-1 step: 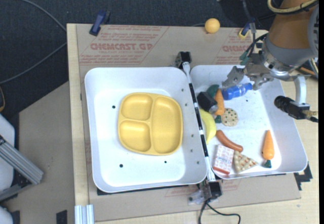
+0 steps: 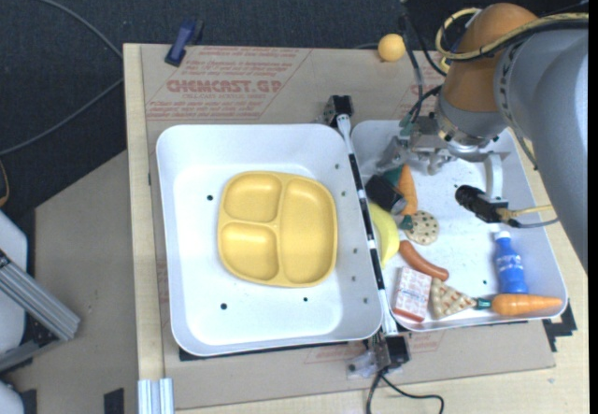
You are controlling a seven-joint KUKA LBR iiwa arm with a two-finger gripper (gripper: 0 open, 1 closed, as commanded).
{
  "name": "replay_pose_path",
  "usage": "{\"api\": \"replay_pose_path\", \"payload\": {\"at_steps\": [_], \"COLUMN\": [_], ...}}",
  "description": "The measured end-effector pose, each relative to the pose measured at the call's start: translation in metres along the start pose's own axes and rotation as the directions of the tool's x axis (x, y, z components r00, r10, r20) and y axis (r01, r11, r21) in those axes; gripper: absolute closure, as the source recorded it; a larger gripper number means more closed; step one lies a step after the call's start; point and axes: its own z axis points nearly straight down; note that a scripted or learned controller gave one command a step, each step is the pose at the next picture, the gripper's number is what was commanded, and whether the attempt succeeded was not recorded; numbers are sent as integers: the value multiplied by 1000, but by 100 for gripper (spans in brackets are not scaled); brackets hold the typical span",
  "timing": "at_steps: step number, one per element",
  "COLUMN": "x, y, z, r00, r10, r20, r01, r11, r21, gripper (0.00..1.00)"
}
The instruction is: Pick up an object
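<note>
My gripper (image 2: 405,163) hangs over the upper left part of the right bin (image 2: 542,244). Just below it lies a small orange carrot (image 2: 408,190), with a black object (image 2: 381,190) beside it on the left. Whether the carrot touches the gripper cannot be made out. Further down the bin lie a speckled cookie (image 2: 422,227), a yellow fruit (image 2: 384,235) against the left wall, a sausage (image 2: 425,264), a red-and-white wafer pack (image 2: 411,293), a pizza slice (image 2: 449,300), a blue bottle (image 2: 507,263) and a second carrot (image 2: 529,305).
The left bin (image 2: 187,169) holds a yellow divided plate (image 2: 277,227). An orange ball (image 2: 391,48) and a blue clip (image 2: 182,41) rest on the bench behind the bins. The grey arm (image 2: 551,113) covers the right bin's upper right corner.
</note>
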Motion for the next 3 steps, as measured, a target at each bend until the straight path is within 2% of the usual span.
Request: {"api": "replay_pose_path", "payload": {"at_steps": [1,2,3], "x": [0,0,-7], "y": [2,2,-45], "z": [-13,-13,3], "r00": [1000,1000,1000], "r10": [-1,-1,1], "r20": [1,1,1], "r01": [1,1,-1], "r11": [1000,1000,1000], "r21": [-8,-7,-4], "gripper": [100,0,0]}}
